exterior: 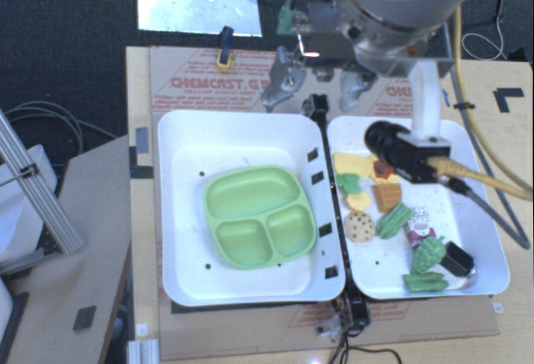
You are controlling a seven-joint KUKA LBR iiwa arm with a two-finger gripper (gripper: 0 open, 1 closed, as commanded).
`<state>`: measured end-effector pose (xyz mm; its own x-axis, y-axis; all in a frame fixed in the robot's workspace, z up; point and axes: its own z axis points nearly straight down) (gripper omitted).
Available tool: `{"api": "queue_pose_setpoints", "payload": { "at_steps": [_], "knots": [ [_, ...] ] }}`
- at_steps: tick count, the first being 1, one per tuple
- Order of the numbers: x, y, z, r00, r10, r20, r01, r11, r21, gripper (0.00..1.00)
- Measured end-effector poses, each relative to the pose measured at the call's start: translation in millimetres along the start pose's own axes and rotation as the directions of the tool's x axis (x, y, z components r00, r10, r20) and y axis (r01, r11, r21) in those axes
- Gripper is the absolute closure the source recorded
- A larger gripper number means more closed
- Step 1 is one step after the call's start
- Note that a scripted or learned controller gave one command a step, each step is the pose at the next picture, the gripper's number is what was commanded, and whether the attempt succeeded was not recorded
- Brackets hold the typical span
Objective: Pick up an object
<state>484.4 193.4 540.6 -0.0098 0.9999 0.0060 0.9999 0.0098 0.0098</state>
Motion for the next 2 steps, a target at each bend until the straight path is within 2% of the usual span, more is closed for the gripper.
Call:
{"api": "queue_pose_setpoints", "payload": {
  "at_steps": [1, 2],
  "knots": [
    [-2.2, 2.3, -6.3, 1.0, 0.004, 0.003, -0.004, 1.0, 0.005, 1.0],
    [-2.4, 2.2, -5.8, 1.0, 0.004, 0.003, -0.004, 1.0, 0.006, 0.0]
  ]
}}
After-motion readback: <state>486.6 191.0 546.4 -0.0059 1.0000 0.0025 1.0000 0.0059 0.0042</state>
